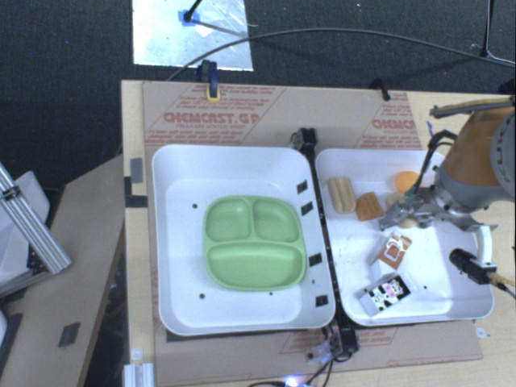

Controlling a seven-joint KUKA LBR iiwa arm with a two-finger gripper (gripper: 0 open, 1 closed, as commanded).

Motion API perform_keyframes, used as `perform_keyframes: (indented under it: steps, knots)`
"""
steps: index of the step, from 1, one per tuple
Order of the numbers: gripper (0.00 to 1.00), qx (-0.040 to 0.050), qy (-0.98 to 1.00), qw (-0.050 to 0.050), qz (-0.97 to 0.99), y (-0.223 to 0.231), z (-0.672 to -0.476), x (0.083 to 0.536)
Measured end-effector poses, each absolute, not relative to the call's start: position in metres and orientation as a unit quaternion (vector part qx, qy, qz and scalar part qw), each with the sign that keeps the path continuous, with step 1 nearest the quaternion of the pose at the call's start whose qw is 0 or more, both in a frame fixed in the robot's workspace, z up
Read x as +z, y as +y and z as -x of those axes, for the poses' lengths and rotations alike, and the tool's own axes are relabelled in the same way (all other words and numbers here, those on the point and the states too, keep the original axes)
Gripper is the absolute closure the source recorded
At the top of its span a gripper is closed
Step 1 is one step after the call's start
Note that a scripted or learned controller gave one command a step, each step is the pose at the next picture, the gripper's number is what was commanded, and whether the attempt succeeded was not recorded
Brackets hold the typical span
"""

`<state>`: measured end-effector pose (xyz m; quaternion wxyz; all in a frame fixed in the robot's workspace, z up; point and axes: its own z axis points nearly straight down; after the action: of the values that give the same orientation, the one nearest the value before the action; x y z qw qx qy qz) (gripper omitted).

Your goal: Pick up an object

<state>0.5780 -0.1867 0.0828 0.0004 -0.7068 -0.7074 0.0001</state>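
Your end effector (401, 216) hangs low in the right bin (459, 309); the small orange-and-white packet (393, 251) lies just below it. Its finger state I cannot tell.

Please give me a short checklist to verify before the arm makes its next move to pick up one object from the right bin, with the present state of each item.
1. Objects to pick lie in the right bin: ok, a tan block, a brown piece, an orange ball, a small orange-and-white box and a black-and-white box.
2. Pincer over that bin: ok, just above the small orange-and-white box.
3. Pincer open or shut: cannot tell.
4. Anything held already: cannot tell.
5. Target stands apart from its neighbours: ok for the small orange-and-white box.
6. Green divided plate out of the way: ok, it sits in the left bin.
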Motion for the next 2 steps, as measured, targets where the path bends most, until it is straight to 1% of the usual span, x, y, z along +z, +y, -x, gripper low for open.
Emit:
perform_keyframes:
  steps: [1, 2]
  knots:
    - [1.00, -0.0008, -0.707, -0.002, 0.707, -0.187, -0.579, 0.095]
    - [1.00, -0.0012, -0.707, -0.003, 0.707, -0.190, -0.572, 0.145]
